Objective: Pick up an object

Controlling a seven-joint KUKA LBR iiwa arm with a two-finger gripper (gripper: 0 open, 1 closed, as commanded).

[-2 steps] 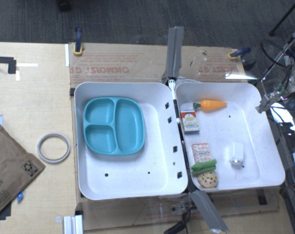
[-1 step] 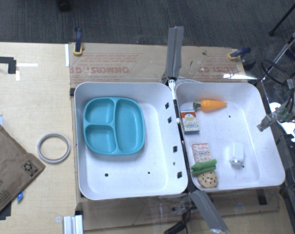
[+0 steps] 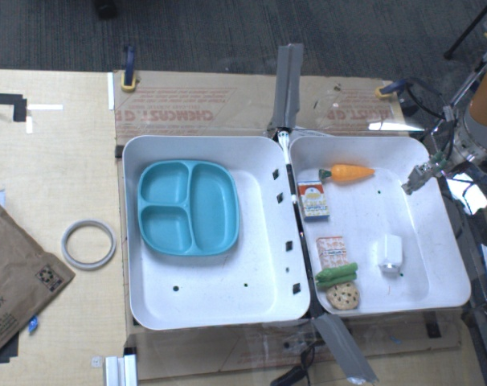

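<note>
Nothing lifted yet: the gripper (image 3: 414, 180) hangs at the right rim of the right bin (image 3: 436, 296), too small and blurred to tell its state or whether it carries anything, so no grasp is judged made. Candidate objects all lie on that bin's floor: toy carrot (image 3: 349, 173) near the top, small red-and-white box (image 3: 313, 200) below it, a second printed packet (image 3: 332, 252), green pea pod (image 3: 337, 275) touching a cookie (image 3: 342, 297), and a white block (image 3: 390, 252) nearest the arm. The left bin (image 3: 147, 296) holds a blue divided plate (image 3: 188, 208); choosing a target, descending, closing and lifting all remain.
</note>
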